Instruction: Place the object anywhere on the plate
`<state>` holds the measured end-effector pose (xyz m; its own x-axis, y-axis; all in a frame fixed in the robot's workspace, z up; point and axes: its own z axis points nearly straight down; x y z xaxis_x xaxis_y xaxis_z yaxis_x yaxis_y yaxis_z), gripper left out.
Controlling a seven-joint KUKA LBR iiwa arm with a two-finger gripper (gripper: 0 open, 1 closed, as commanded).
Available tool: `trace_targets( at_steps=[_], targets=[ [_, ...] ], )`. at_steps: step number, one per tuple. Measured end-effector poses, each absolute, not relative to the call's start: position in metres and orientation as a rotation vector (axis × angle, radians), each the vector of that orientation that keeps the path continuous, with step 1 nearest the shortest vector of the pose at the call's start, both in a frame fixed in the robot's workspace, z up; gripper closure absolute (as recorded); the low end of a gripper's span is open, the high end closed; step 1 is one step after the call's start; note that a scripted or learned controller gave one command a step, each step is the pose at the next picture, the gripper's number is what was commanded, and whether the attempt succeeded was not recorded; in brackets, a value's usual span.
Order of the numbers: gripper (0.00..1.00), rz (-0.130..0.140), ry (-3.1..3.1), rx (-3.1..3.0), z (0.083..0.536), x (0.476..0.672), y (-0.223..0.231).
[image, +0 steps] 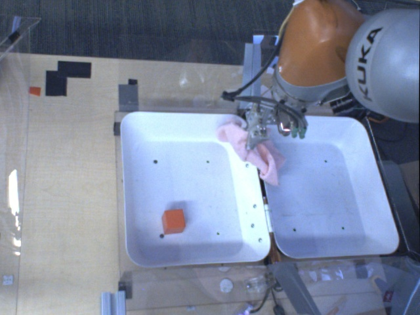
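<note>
My gripper (256,131) hangs over the top inner corner of the left bin (141,176), close to where the two white bins meet. Its fingers are drawn close together, and a pink cloth (262,155) is pinched between them. The cloth bunches up at the fingers on the left side and trails down and to the right, draping across the raised rims between the two bins, with its lower end hanging over the inner edge of the right bin (354,189). I cannot tell whether that lower end touches the bin floor or the rim beneath it.

My wrist, with its orange band (315,38), sits above the far edge of the right bin, and cables run down from it toward the gripper.

An orange block (174,221) lies flat on the floor of the left bin, toward its near left part, well apart from my gripper and from the cloth. It sits by itself, touching neither wall.

Both bins rest side by side on the pale wooden surface (65,176). Some black shapes (65,76) and a small orange square (35,91) are on that surface at the far left, well away from the bins
</note>
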<state>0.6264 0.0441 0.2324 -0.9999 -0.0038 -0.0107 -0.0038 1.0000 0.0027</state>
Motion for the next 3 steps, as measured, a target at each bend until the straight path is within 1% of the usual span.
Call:
trace_targets(
  at_steps=[1,2,3],
  targets=[
    [1.0,0.006,3.132,-0.006,0.24,0.612,0.097],
    [1.0,0.006,3.133,-0.003,0.235,0.594,0.134],
    [0.0,0.006,3.133,-0.002,0.235,0.594,0.134]
  ],
)
